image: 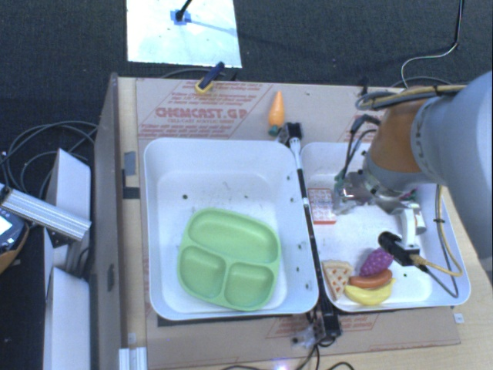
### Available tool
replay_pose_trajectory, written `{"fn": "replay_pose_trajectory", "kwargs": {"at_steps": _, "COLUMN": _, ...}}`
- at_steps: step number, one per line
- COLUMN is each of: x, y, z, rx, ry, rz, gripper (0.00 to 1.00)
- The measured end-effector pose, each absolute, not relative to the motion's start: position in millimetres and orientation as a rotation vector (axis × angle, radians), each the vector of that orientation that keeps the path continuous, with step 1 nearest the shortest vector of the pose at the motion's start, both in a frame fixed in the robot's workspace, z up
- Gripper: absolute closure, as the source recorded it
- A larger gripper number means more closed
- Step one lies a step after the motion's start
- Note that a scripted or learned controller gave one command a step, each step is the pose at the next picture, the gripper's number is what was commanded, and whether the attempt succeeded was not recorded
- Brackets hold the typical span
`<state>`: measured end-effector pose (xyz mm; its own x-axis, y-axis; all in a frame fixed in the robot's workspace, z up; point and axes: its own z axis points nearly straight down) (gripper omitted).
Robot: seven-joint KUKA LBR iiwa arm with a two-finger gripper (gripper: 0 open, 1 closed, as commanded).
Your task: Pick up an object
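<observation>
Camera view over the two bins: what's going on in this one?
The grey arm reaches into the right bin, with its claw down near the bin's left side. No object shows in its grasp. The toy food, a purple grape bunch, a banana and a wedge, lies apart from it at the near edge. The left bin holds a green divided plate.

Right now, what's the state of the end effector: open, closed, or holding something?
End effector: cannot be told whether it is open or closed, over the right bin.
</observation>
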<state>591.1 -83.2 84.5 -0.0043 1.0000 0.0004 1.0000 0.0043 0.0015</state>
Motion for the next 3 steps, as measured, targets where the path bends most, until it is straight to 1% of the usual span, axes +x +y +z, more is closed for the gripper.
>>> {"fn": "replay_pose_trajectory", "kwargs": {"at_steps": 1, "x": 615.7, "y": -102.9, "z": 84.9, "rx": 2.215, "ry": 2.224, "rz": 0.002, "gripper": 0.0}}
{"fn": "replay_pose_trajectory", "kwargs": {"at_steps": 2, "x": 661.8, "y": -90.1, "z": 162.2, "rx": 2.211, "ry": 2.223, "rz": 0.008, "gripper": 0.0}}
{"fn": "replay_pose_trajectory", "kwargs": {"at_steps": 3, "x": 575.3, "y": -86.4, "z": 90.9, "rx": 2.217, "ry": 2.224, "rz": 0.002, "gripper": 0.0}}
